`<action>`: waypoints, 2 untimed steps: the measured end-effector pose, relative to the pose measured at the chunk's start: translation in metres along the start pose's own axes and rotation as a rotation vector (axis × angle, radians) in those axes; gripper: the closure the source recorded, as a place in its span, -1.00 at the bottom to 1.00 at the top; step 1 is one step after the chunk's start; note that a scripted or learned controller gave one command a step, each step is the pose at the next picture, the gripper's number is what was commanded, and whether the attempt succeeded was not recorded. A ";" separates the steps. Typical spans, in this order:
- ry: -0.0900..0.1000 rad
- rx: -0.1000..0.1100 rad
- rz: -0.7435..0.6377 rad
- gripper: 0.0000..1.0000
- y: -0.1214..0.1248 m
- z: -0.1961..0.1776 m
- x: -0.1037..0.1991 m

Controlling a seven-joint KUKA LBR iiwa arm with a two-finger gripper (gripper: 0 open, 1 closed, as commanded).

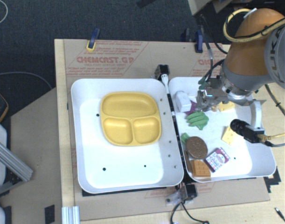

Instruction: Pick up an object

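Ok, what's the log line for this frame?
arm: reaching in from right | tool: over right bin, next to green item | grasp: unclear | left bin: yellow divided tray

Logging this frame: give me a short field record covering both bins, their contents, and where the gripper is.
left bin: one yellow divided plate
right bin: white item, green leafy piece, brown disc, tan square, maroon packet, yellow wedge
gripper: over the far part of the right bin, beside the white item and just beyond the green leafy piece
grasp: cannot tell from this view
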State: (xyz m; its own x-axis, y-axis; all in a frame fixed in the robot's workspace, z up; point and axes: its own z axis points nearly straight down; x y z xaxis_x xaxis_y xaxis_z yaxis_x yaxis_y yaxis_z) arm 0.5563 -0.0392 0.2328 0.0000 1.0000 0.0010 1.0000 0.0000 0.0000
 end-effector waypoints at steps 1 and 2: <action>0.000 0.003 -0.001 1.00 -0.004 0.011 0.011; -0.001 -0.003 -0.001 1.00 0.005 -0.002 0.008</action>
